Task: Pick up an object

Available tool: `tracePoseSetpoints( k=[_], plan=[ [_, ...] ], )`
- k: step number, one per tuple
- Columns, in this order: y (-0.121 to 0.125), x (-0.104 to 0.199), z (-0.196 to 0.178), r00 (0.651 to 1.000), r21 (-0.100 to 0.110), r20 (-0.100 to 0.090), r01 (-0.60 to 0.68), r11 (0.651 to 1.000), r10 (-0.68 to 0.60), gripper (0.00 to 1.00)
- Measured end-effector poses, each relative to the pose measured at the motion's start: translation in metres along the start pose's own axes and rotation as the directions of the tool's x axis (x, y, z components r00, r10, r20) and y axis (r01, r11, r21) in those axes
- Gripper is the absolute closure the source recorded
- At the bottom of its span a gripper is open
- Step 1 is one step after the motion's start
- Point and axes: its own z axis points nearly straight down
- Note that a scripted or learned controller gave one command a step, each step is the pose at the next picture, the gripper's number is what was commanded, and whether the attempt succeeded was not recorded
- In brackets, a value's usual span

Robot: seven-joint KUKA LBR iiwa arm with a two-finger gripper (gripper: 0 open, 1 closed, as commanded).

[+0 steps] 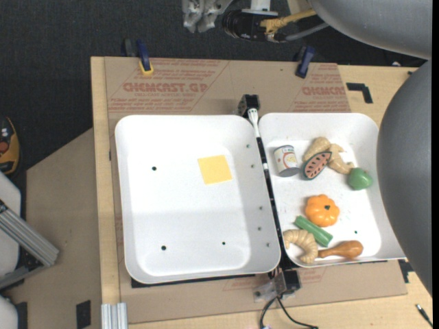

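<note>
The grey arm [370, 9] crosses the top right, its gripper [202, 7] blurred above the bench beyond the bins; I cannot tell if it is wide or narrow. The left bin [137, 204] holds a flat yellow square [215, 169]. The right bin [367, 136] holds an orange pumpkin [322, 210], a watermelon slice [316, 164] and a small can [285, 160].

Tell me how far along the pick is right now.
Nothing looks picked yet. The gripper sits up beyond the bench's far edge, away from both bins, with no item seen in it. The yellow square lies in the left bin; the pumpkin and other toys crowd the right bin. Approach, grasp and lift remain.
</note>
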Motion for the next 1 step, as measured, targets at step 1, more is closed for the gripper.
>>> tracePoseSetpoints(
  k=[1],
  plan=[
    [-0.0084,-0.0010,0.1209,1.000,0.032,0.009,-0.003,0.999,0.003,1.00]
  ],
)
